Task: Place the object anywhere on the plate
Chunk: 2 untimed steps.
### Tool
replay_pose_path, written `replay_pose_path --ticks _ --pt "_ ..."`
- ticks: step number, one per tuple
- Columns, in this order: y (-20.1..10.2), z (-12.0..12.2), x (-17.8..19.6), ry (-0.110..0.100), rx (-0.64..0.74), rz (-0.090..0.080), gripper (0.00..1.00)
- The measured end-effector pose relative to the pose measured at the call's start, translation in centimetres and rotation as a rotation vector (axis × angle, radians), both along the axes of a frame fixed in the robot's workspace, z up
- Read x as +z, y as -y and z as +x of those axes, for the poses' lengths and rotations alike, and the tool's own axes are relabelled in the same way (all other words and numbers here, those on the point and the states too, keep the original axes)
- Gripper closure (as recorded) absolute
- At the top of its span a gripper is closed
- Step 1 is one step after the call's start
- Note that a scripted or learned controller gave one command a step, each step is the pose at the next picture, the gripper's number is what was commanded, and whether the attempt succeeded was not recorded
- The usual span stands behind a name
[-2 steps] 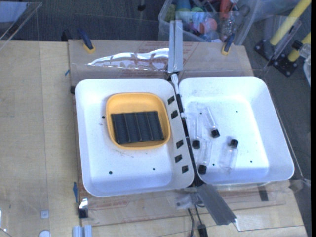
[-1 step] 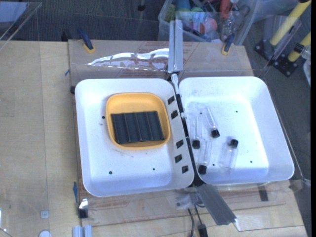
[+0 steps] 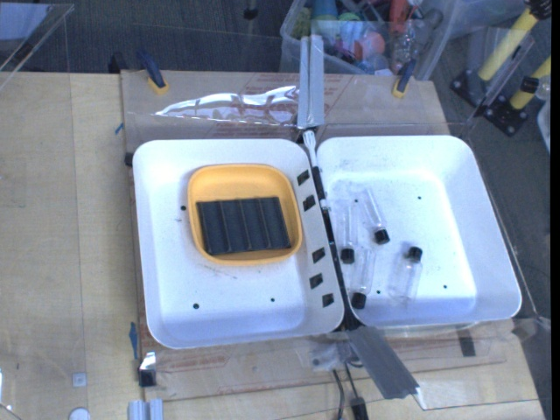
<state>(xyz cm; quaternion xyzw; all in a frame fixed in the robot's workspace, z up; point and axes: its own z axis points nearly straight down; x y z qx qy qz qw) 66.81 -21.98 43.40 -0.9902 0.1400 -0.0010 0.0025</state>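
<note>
Clear vials (image 3: pixel 378 234) lie in the right bin (image 3: pixel 455 160); the plate (image 3: pixel 243 180) bears a dark ridged block (image 3: pixel 243 225).

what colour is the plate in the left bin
Yellow-orange; the rounded square plate shows in the camera view.

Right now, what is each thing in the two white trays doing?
Yellow plate: flat in the left bin, right way up.
Black ridged block: lying flat on the plate.
Clear vials with black caps: lying on their sides in the right bin, caps on, scattered.
Left bin: holds the plate.
Right bin: holds the vials.
</note>
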Motion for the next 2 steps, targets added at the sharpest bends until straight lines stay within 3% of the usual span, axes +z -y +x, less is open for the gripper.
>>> replay_pose_path --ticks 1,2 --pt "0.0 0.0 -0.01 0.0 0.084 0.0 1.0" --pt "-0.02 0.0 -0.49 0.001 0.085 0.0 1.0"
